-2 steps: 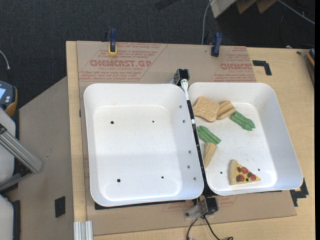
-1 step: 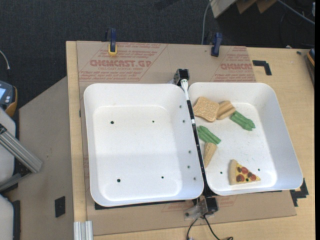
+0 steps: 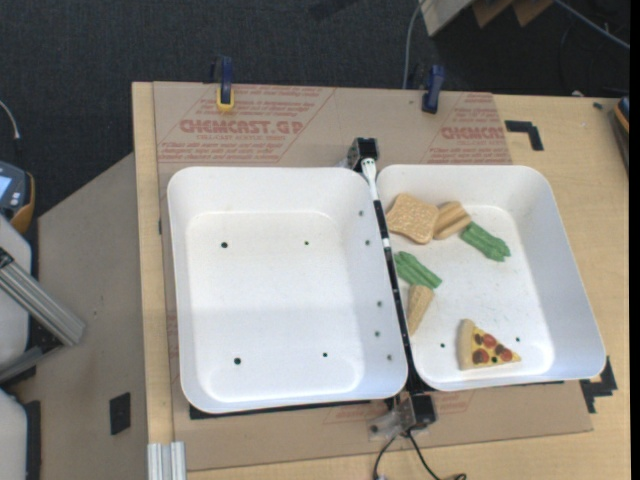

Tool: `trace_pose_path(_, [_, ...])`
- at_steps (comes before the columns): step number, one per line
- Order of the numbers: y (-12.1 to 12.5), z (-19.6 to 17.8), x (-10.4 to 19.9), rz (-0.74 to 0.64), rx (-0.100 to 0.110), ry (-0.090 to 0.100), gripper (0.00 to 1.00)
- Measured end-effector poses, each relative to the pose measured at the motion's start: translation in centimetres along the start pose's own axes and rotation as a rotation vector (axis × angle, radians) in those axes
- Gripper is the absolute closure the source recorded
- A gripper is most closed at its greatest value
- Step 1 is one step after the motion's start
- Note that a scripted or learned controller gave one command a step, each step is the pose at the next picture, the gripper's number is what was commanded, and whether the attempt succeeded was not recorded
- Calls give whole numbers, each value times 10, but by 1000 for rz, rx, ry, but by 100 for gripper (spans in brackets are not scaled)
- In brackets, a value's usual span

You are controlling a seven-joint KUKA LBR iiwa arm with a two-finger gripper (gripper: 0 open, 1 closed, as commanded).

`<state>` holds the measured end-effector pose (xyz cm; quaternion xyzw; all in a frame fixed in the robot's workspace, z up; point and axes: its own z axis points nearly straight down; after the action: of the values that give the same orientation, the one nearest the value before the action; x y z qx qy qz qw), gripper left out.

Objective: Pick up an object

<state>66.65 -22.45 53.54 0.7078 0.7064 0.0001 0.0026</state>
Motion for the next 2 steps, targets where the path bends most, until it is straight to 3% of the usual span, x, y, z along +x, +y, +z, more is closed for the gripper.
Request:
trace_pose_path(1, [0, 0, 13, -3, 3, 2, 0])
trace_pose_path(2, [0, 0, 0, 0, 0, 0, 0])
